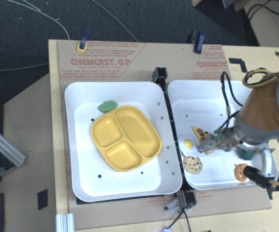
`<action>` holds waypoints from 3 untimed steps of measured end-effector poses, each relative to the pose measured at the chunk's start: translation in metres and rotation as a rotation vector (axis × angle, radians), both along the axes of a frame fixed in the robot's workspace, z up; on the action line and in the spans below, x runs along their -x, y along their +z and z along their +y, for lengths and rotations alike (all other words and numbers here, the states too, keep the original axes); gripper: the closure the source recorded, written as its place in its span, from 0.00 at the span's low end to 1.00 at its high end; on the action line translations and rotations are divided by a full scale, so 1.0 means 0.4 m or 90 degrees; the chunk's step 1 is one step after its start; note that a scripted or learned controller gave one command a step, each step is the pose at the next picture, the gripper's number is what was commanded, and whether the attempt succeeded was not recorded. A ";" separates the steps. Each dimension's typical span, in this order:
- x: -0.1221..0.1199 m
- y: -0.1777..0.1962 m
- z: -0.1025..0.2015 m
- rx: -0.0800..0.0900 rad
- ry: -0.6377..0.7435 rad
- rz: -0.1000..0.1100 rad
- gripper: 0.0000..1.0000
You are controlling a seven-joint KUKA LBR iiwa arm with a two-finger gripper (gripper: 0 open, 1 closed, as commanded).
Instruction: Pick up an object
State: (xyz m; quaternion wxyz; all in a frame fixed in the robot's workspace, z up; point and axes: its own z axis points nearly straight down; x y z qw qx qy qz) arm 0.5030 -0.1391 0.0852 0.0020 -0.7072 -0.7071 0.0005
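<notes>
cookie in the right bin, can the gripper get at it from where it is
Probably yes: the cookie lies flat and uncovered near the bin's front left corner, just below the gripper, with nothing between them.

Table: brown board printed with red lettering.
Clamps: a blue-and-yellow clamp and a blue clamp on the far edge.
Floor: dark carpet crossed by thin cables.
Aluminium bar: at left.
</notes>
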 end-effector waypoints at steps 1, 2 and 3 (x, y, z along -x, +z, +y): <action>-0.001 0.027 0.000 0.001 -0.001 -0.002 1.00; -0.003 0.134 0.012 0.002 0.001 -0.004 1.00; -0.021 0.254 -0.006 0.003 0.000 -0.004 1.00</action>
